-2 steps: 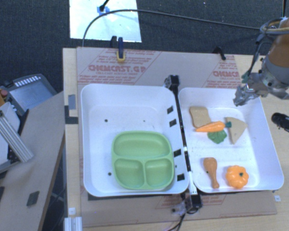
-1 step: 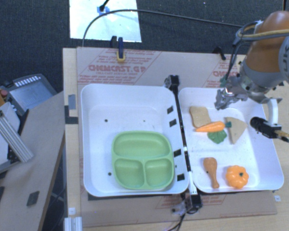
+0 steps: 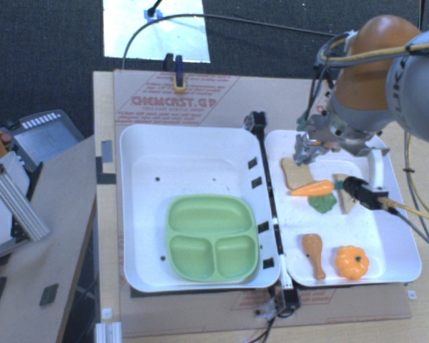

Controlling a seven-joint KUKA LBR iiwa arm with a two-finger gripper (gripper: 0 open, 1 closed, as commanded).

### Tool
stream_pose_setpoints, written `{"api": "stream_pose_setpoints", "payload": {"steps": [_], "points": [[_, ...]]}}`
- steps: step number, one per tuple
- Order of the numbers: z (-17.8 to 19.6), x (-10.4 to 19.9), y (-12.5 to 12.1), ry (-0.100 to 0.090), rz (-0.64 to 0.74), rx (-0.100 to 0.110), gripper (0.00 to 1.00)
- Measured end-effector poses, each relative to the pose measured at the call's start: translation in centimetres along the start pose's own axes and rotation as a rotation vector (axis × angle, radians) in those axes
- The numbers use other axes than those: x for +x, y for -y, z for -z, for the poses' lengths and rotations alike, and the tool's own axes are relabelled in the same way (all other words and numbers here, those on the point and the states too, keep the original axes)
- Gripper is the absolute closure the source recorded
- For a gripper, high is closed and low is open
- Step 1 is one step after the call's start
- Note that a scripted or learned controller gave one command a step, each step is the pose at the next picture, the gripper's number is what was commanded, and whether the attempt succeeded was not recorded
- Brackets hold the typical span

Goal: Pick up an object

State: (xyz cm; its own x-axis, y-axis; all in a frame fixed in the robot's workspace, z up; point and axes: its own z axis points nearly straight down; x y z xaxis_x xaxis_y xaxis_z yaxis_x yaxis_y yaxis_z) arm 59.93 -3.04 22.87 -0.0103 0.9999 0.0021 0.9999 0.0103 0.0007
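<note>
Toast slice (image 3: 294,171) lies flat in the right bin (image 3: 400,252), touching the carrot (image 3: 312,189), just below the gripper (image 3: 305,151), whose state I cannot tell; a straight, centred descent seems wisest.

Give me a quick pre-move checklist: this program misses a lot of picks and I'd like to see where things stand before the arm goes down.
1. Hand over the right bin, where the toys lie: ok.
2. Target under the hand: the bread slice lies just below it: ok.
3. Nothing carried yet: nothing seen in the hand: ok.
4. Clutter near target: the carrot lies against the bread slice and may get nudged: not ok.
5. Height above the bread slice: cannot tell.
6. Other toys clear of the path: drumstick and pumpkin lie toward the near edge: ok.
</note>
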Motion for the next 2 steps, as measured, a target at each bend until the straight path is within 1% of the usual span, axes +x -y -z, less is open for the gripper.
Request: {"api": "stream_pose_setpoints", "payload": {"steps": [1,2], "points": [[-0.9,4.9,0.1,0.001,-0.003,0.000,1.00],[0.3,10.6,1.0,0.000,0.000,-0.001,1.00]]}}
